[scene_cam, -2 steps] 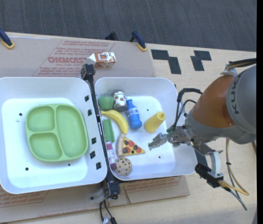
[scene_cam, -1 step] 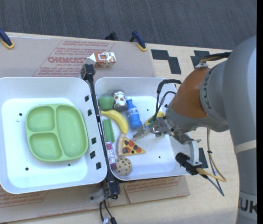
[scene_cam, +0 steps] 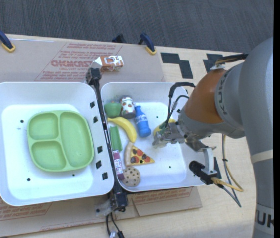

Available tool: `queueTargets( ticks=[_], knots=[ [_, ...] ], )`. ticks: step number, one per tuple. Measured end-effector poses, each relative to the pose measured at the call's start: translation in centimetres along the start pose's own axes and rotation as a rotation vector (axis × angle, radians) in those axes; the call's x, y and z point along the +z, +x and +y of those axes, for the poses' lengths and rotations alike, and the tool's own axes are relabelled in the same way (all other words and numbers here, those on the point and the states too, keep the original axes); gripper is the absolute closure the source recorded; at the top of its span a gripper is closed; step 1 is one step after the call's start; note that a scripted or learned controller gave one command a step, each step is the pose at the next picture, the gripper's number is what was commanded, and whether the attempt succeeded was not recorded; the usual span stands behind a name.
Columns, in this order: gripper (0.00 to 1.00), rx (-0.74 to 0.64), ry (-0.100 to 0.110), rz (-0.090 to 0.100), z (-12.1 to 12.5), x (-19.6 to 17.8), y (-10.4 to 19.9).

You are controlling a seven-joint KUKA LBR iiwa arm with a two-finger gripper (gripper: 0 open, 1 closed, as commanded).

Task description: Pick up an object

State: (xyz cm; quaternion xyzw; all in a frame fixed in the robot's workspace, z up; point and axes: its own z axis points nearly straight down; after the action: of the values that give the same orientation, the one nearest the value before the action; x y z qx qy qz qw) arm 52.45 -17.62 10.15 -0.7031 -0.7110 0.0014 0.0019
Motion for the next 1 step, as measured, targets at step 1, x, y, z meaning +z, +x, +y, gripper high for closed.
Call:
queueTargets(
  ticks=[1],
  knots=[
    [1.0, 0.006, -0.006, -0.001, 4.48, -9.96, 0.57]
  ],
)
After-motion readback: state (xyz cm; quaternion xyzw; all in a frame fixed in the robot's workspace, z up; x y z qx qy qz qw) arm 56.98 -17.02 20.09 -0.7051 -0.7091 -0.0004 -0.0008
